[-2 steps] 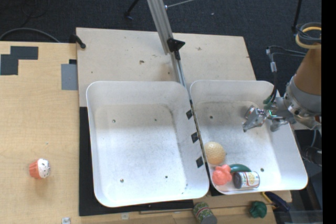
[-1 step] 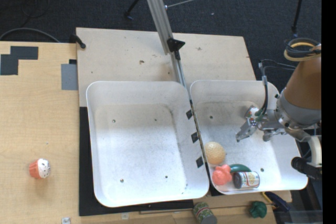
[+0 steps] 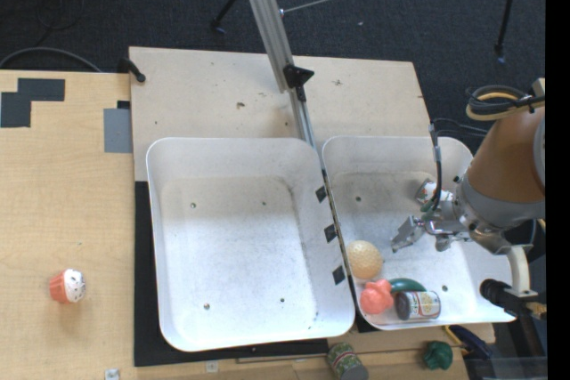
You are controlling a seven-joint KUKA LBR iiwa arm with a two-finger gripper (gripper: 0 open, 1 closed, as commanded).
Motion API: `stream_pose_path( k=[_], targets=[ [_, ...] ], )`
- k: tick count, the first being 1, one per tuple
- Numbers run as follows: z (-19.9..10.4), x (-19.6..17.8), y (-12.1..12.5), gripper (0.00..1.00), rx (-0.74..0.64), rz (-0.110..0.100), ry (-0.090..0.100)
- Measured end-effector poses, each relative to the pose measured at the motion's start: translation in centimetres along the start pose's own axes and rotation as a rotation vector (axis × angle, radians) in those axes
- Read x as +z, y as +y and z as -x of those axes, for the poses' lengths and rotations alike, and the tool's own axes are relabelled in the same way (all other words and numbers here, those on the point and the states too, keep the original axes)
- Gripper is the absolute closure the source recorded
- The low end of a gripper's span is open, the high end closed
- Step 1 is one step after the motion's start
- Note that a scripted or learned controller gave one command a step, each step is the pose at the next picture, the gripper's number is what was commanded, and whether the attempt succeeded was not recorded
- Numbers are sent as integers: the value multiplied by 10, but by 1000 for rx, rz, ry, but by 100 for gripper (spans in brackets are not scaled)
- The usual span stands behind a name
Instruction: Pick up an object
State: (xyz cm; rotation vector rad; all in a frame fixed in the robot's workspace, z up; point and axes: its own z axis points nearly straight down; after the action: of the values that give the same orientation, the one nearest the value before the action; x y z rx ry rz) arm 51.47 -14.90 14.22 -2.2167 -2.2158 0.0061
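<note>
**Tool over the right bin, nothing in it yet**

The step in hand looks like the approach: the arm [image 3: 503, 165] reaches into the right bin [image 3: 383, 160] and the tool [image 3: 426, 230] hangs above its floor, just up and right of the cluster of objects. Its fingers appear spread, with bare bin floor between them, so I judge it released and gripping nothing (the view is small and the finger shapes are not crisp).

The candidates for picking lie together at the bin's near end. The tan ball [image 3: 364, 259] sits against the divider, nearest the tool. Below it is the pink lump [image 3: 377, 297], touching or nearly touching the jar [image 3: 418, 305], which lies on its side. A dark green thing [image 3: 408, 284] peeks out just above the jar; what it is I cannot tell.

The next move, as I judge it, calls for shifting the tool down and left until it is centred on one object, then descending and closing. The ball is the closest and stands apart enough to get fingers either side; the pink lump and jar are crowded and close to the rim.

Count: two bins, the left bin [image 3: 232, 240] being the other; four objects in the right one. On the surface outside lie a red-and-white toy [image 3: 68, 286], a green lump [image 3: 436, 355] and a dark can [image 3: 345, 359].
</note>
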Motion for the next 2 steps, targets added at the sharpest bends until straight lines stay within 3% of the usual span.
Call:
stream_pose_path(
  k=[1,2],
  targets=[
    [0,50,1,0,1,7,-2],
    [1,39,0,100,6,6,-1]
  ],
)
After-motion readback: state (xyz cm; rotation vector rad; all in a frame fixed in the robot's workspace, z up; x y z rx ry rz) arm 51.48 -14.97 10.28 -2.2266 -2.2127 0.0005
